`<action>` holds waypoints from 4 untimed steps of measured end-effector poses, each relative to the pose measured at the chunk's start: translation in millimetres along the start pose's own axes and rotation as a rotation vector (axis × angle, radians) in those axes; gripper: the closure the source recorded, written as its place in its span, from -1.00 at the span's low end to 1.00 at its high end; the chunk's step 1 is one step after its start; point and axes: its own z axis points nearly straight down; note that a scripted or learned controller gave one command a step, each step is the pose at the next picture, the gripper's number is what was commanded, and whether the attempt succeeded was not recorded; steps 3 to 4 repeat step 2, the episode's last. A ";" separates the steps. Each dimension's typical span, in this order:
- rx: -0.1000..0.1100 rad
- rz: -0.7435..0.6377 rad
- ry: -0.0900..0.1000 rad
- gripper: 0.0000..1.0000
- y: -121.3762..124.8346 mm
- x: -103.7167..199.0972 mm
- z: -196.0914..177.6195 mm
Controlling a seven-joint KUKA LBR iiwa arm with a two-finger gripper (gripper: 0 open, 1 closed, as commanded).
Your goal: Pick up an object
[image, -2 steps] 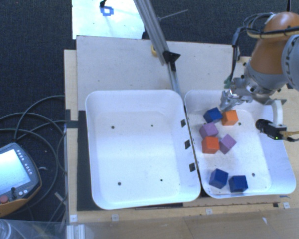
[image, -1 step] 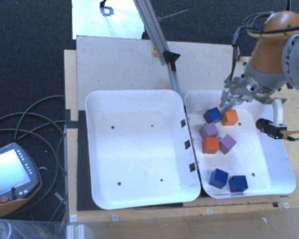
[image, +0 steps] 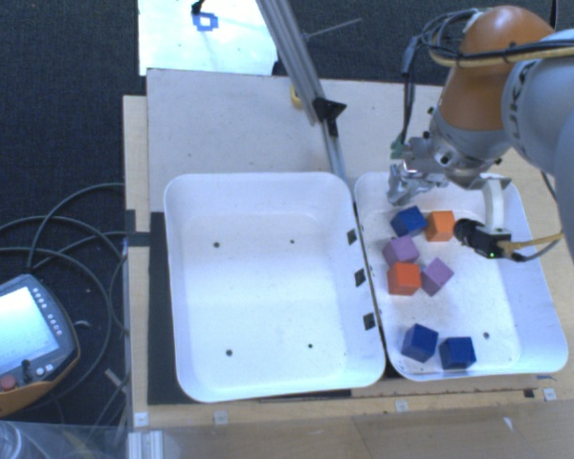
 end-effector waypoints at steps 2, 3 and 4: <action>0.001 0.001 0.000 1.00 4.0 99.9 -0.9; 0.001 0.001 0.000 1.00 4.0 99.9 -0.9; 0.001 0.001 0.000 1.00 4.0 99.9 -0.9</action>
